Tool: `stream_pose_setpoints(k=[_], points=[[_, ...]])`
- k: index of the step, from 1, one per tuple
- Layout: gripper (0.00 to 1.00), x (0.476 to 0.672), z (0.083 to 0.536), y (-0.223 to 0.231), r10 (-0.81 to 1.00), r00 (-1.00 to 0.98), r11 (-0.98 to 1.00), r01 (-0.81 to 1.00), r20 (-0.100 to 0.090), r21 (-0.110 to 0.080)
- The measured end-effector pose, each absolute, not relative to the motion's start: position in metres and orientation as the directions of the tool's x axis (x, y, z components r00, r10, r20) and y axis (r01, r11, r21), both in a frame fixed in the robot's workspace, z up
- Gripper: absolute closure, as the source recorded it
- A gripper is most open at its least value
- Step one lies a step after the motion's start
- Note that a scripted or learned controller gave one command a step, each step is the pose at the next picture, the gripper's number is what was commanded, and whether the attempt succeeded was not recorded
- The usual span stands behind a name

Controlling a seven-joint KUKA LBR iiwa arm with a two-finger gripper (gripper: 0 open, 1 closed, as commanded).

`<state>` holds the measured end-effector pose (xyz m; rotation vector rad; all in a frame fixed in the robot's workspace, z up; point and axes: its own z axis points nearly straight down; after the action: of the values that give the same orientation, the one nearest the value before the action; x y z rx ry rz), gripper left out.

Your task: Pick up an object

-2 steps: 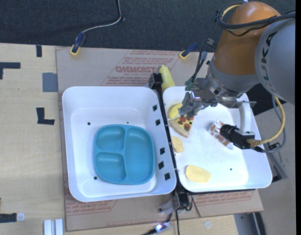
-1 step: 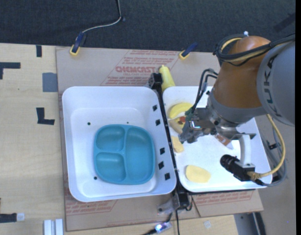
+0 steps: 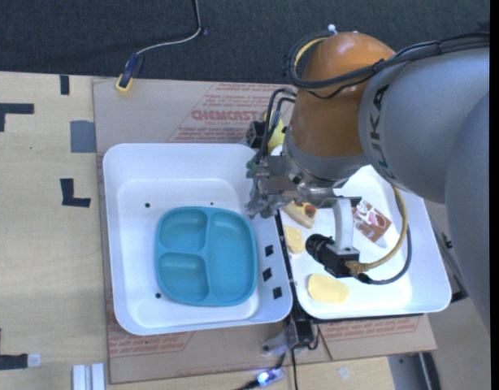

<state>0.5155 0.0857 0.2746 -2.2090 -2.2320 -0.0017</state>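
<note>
I see gripper low at frame centre, over right bin's left edge; grip state unreadable from here. Yellow pieces lie just below it. Blue divided tray sits in left bin.

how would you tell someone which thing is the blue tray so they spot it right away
Look at the left white bin of the two side by side. Lying flat on its floor is the blue tray, a rounded plate with three compartments. It is the sole turquoise thing here; the small pale yellow pieces lie in the right bin under the arm.
</note>
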Motion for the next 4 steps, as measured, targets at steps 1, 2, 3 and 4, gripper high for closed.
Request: stream_pose_setpoints(k=[1, 2, 3, 4], points=[[1.00, 0.481, 0.253, 0.088, 1.000, -0.001, 0.001, 1.000, -0.001, -0.006], [1.00, 0.482, 0.179, 0.070, 1.000, 0.002, -0.002, 1.000, -0.002, -0.010], [1.00, 0.520, 0.184, 0.010, 1.000, 0.005, -0.005, 1.000, -0.003, -0.001], [1.00, 0.624, 0.316, 0.012, 1.000, -0.004, 0.004, 1.000, -0.002, 0.019]])
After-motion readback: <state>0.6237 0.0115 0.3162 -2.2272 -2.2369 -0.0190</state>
